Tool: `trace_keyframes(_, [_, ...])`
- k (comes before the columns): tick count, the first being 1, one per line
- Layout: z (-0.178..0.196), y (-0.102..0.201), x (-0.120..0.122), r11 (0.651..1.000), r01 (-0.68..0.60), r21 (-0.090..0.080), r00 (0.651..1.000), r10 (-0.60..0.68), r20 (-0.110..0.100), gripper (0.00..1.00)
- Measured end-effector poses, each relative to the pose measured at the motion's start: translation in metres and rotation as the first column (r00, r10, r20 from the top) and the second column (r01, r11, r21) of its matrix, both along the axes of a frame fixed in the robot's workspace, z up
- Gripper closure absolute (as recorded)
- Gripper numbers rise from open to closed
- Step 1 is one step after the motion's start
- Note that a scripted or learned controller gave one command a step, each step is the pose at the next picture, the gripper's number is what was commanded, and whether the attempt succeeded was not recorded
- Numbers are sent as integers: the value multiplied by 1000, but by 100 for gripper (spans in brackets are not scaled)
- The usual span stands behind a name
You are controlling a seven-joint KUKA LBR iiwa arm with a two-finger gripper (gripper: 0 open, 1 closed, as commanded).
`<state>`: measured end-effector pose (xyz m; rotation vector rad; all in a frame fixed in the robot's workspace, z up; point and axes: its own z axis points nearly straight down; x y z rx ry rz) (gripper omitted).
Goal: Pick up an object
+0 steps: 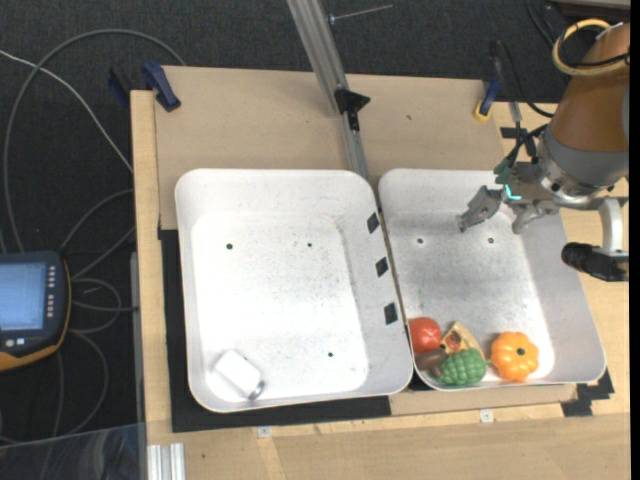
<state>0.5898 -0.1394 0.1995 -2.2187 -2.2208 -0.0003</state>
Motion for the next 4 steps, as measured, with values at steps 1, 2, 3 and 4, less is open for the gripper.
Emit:
trace_keyframes(1, [-44,4,4,1000,0,0,1000,0,-5,0])
trace_keyframes(2, [-87,2,-1,1000,1,0,1000,-1,-5,0])
trace_keyframes(3, [-108,3,-2,1000,1,0,1000,-1,-4,0])
trace_keyframes(4, [-95,3,0,1000,1,0,1000,-1,2,100])
